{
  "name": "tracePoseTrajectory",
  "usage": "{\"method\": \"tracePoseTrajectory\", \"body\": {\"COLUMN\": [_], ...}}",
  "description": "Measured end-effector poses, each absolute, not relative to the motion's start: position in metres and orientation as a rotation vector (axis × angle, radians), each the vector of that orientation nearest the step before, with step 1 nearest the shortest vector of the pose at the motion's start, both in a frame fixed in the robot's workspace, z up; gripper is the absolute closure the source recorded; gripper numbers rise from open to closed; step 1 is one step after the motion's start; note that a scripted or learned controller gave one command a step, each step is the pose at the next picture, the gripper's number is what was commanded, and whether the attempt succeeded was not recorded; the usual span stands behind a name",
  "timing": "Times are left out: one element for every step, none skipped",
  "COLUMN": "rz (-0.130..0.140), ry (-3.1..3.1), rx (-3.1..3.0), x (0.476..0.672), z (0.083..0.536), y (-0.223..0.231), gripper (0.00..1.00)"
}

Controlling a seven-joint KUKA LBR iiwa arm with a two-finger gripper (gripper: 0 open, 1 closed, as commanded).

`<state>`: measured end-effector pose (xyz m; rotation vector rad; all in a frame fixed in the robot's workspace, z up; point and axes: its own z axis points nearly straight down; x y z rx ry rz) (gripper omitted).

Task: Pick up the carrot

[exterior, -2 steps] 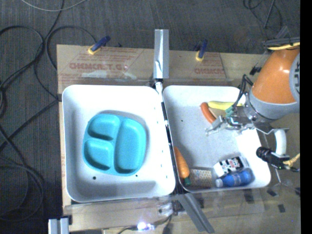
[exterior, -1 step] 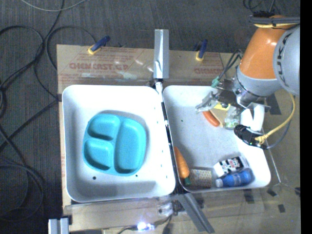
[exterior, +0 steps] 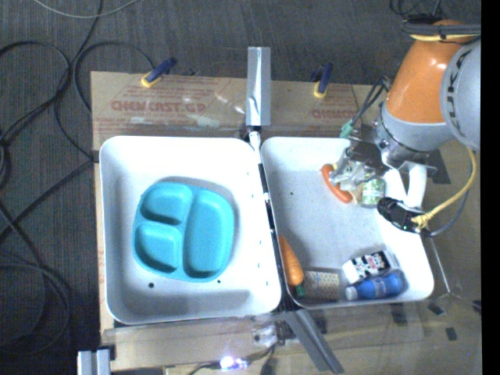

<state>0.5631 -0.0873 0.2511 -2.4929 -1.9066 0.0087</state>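
The carrot [exterior: 291,264] is orange and tapered. It lies along the left wall of the right bin [exterior: 312,209], near the front corner. My gripper [exterior: 348,176] is low over the far right part of that bin, well away from the carrot. It sits right at a small orange-red piece [exterior: 336,187] and a pale green object [exterior: 372,190]. I cannot make out whether it touches either one.
At the right bin's front lie a grey-brown brush-like block [exterior: 320,284], a blue bottle [exterior: 378,286] and a small black-and-white pack [exterior: 367,265]. The left bin [exterior: 117,170] holds a blue divided plate [exterior: 186,230]. A yellow cable [exterior: 449,198] hangs by the arm.
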Motion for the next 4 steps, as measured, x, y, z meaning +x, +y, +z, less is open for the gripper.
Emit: {"method": "tracePoseTrajectory", "body": {"rz": [0.007, 0.006, -0.009, -0.007], "ry": [-1.905, -1.82, -1.433, -1.047], "rx": [-2.492, -2.559, -2.798, -2.967], "x": [0.54, 0.564, 0.532, 0.596], "z": [0.119, 0.183, 0.089, 0.089], "y": [-0.1, -0.084, -0.126, -0.152], "gripper": [1.0, 1.0, 1.0, 1.0]}}
